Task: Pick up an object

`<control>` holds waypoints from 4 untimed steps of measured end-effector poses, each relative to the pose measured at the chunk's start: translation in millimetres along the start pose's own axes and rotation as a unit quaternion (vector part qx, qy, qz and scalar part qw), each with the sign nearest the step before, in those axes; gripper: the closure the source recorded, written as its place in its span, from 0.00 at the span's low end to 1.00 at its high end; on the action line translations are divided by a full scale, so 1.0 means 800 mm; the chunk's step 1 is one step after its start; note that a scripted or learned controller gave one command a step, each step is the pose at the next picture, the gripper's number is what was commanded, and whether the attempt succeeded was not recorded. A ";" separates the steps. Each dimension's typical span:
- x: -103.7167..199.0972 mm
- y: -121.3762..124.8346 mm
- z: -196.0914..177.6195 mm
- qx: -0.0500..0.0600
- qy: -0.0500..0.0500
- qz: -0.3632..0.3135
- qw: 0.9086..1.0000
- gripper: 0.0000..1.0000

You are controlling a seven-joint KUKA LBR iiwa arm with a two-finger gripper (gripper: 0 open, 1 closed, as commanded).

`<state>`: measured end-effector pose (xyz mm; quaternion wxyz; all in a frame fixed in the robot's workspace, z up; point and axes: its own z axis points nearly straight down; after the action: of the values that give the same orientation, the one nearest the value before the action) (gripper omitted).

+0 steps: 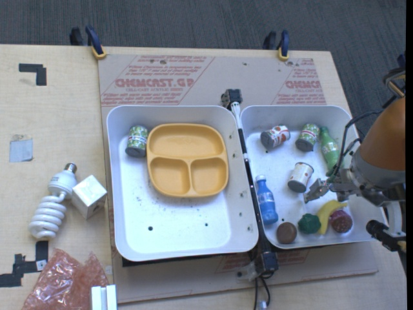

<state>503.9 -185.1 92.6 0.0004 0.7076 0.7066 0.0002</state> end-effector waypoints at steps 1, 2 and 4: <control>-0.001 0.002 -0.013 -0.001 -0.001 0.001 1.000 1.00; -0.001 0.002 -0.013 -0.001 -0.001 0.000 1.000 0.00; -0.041 0.139 -0.014 -0.002 0.000 -0.004 1.000 1.00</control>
<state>614.8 -218.2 103.9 0.0017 0.7045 0.7097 0.0012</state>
